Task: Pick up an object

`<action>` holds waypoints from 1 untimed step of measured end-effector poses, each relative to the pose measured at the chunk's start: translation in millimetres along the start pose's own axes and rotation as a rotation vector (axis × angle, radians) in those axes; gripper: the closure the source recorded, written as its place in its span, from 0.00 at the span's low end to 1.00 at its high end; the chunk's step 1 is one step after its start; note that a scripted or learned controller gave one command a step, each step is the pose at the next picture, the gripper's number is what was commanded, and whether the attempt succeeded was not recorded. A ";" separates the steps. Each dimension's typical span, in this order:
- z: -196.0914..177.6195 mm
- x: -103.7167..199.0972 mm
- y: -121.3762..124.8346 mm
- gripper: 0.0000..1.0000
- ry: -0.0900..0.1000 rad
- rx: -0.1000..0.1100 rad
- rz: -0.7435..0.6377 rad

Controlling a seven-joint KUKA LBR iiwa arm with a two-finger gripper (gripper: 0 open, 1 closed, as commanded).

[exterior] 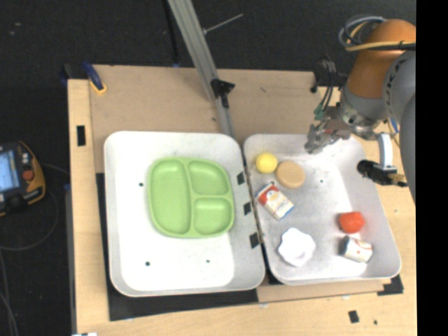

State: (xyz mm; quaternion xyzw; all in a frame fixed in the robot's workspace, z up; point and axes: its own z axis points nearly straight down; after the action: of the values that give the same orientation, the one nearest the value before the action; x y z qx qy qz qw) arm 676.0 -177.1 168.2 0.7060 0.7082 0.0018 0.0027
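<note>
Wooden desk [161, 96], dark floor around it; two shallow white bins side by side.

Nearest row, right bin [325, 275]: crumpled white item [297, 246]; small white-and-red container [355, 249] lying tipped near the right wall.

Middle row: orange-red ball [351, 221]; red-and-white carton [276, 201] by the dividing wall. Left bin [126, 208]: green three-compartment tray [190, 197], apart from the rest.

Far row, right bin: tan round disc [290, 174], touching or just beside a yellow ball [266, 162].

Farthest: pincer [318, 142] at the right bin's far edge, over bare floor just beyond the disc, grasping nothing visible; released or clenched, cannot tell.

Handling note: the disc is the closest candidate, but the ball crowds it. Judged better practice: centre over one item, descend straight, and close across the side clear of neighbours. The orange-red ball stands isolated and may be easier.
</note>
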 end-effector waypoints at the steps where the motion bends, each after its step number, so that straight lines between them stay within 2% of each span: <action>1: -49.6 3.2 -6.0 1.00 0.000 0.000 -0.001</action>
State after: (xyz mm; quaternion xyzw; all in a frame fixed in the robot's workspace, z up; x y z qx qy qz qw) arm 669.7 -173.9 217.8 0.7057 0.7085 0.0019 0.0028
